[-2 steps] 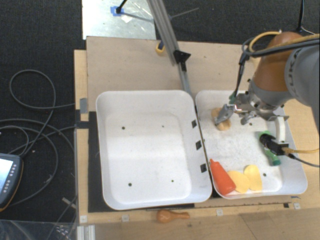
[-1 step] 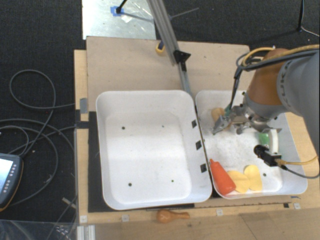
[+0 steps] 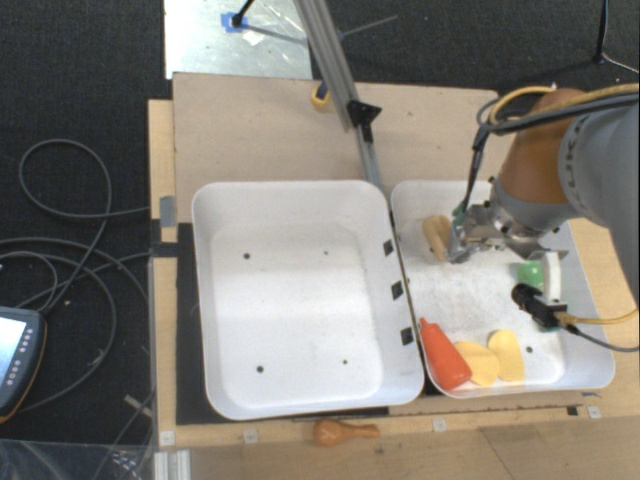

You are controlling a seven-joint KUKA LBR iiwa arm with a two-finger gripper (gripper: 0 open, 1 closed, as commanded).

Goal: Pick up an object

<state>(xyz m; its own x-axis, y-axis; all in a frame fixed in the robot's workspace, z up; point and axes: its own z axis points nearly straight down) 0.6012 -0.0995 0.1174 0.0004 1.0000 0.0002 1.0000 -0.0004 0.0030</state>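
Over the right bin [image 3: 600,373] the tool [image 3: 458,240] sits low, its tip right against a tan block [image 3: 436,237] that lies just to its left, near the bin's dividing wall. Whether the tool is open, closed or gripping anything I cannot tell; the wrist hides that part, and the block looks beside the tip, not clearly in it. My reading is that the grasp step is in hand: the tool is down at its chosen object but nothing shows as lifted. The next move calls for a firm close on the block and a straight rise, and a check that the block comes up too. The block is short and stubby, its long axis running roughly away from the camera toward the bin's far rim, slightly tilted. Below the tool, well apart from it, lie an orange carrot-shaped piece [image 3: 444,354] and yellow pieces [image 3: 495,358]; a green object [image 3: 530,271] sits to its right.
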